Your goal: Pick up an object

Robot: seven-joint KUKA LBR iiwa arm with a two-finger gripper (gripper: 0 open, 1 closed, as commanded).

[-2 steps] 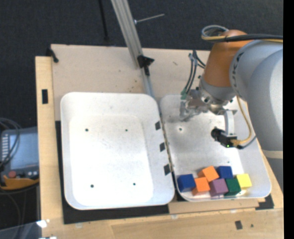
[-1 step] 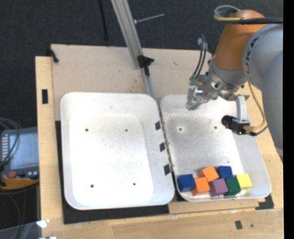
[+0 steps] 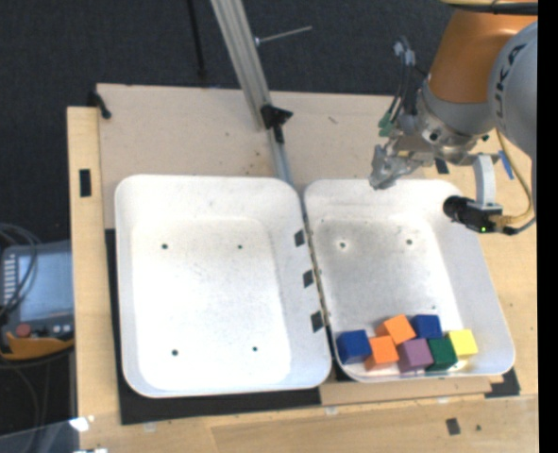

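Saw a bunch of blocks (image 3: 407, 342) packed close in the right bin (image 3: 382, 262), down in its near right corner. Counted seven: two blue, two orange, one purple, one green, one yellow. Looked mostly to be touching each other, pushed up near the bin's near wall. Spotted the yellow (image 3: 463, 342) at the right end and a blue (image 3: 353, 344) at the left end, each with a free side, so maybe the easiest to grab.

Found the end effector (image 3: 389, 170) well apart from them, hanging over the far rim of the same bin. Open or shut? Could not tell. Saw nothing held in it. From there, looked for the blocks toward the camera and a bit to the right, across the bin floor. Guessed at a long move that way, then down. Found no long side to line up with: little cubes, much the same all round. Had just one arm (image 3: 477, 55) for the job, reaching in from the right.

Saw white, grey-speckled floor in the bin. Saw the left bin (image 3: 212, 281) right beside it, both on a brown desk (image 3: 165, 121). Noticed a metal pole (image 3: 245, 45) slanting up behind, dark floor around, and a grey box (image 3: 33, 291) with cables at the left.
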